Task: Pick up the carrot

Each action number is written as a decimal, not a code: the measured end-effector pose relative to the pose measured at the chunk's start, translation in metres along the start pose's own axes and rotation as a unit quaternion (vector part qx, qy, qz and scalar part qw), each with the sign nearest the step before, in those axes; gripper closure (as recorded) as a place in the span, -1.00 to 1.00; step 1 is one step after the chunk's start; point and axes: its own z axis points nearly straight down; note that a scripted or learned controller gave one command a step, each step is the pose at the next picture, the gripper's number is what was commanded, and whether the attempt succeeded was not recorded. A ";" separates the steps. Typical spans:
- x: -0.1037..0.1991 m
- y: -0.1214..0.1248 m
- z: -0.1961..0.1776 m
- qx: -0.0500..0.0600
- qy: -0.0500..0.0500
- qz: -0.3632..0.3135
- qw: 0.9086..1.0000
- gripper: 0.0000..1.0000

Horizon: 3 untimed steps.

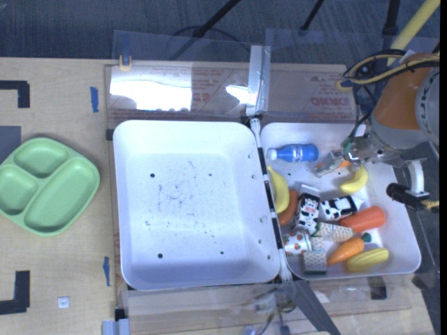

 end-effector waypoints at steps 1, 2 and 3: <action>-0.002 0.000 -0.007 0.000 -0.004 0.000 1.000 1.00; 0.046 0.031 0.002 0.004 -0.007 0.080 0.997 1.00; 0.044 0.030 0.003 0.005 -0.008 0.081 0.997 -1.00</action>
